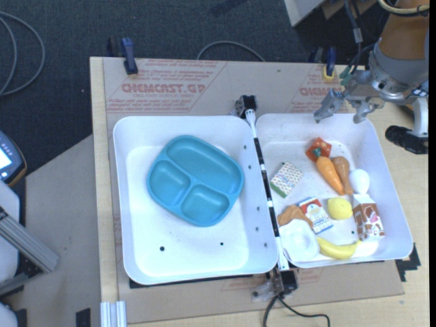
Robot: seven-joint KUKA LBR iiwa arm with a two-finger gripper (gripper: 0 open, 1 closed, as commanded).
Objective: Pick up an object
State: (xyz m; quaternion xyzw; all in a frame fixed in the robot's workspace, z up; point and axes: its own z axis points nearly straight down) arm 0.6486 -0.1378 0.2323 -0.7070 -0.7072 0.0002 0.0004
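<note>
My gripper (338, 112) hangs above the far edge of the right bin (392, 182), its two fingers spread open with nothing between them. Below it in that bin lie several toy foods: an orange carrot (330, 172), a small red item (317, 148), a white egg (360, 181), a yellow lemon (339, 208), a banana (336, 249), a brown and white milk carton (368, 222), a checkered packet (286, 178) and a red-labelled box (315, 214).
The left bin (133, 244) holds a blue divided plate (195, 180). A black clamp (245, 104) sits at the far end of the seam between the bins. Cardboard (170, 87) lies under both bins, with blue clips at its far edge.
</note>
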